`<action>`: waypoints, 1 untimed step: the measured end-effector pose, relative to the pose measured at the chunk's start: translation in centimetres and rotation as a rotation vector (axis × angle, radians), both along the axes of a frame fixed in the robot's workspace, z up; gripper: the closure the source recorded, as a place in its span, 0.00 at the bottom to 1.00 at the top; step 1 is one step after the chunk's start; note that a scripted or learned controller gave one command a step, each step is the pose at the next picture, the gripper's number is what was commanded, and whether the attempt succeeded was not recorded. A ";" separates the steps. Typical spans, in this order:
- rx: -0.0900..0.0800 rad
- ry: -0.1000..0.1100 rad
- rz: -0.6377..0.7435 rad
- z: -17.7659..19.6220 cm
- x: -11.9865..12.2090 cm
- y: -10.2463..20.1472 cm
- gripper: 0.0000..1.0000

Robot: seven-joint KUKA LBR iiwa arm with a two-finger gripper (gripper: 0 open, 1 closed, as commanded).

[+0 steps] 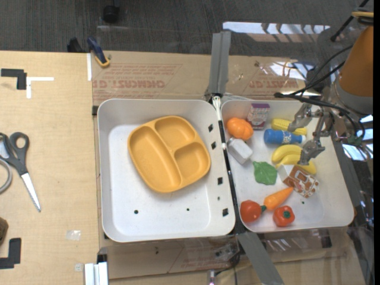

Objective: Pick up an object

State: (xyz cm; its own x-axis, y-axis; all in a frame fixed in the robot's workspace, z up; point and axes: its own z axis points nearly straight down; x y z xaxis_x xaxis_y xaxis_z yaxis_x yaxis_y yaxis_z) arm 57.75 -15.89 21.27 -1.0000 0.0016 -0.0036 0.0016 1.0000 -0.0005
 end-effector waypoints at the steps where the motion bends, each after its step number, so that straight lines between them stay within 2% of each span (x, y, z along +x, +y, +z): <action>1: 0.000 0.000 -0.136 -12.0 -3.9 -3.2 0.00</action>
State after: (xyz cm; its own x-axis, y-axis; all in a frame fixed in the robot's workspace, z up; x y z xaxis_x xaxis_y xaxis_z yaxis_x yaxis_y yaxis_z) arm 53.84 -19.05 9.27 -0.9906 0.1371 -0.0039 0.1371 0.9906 -0.0001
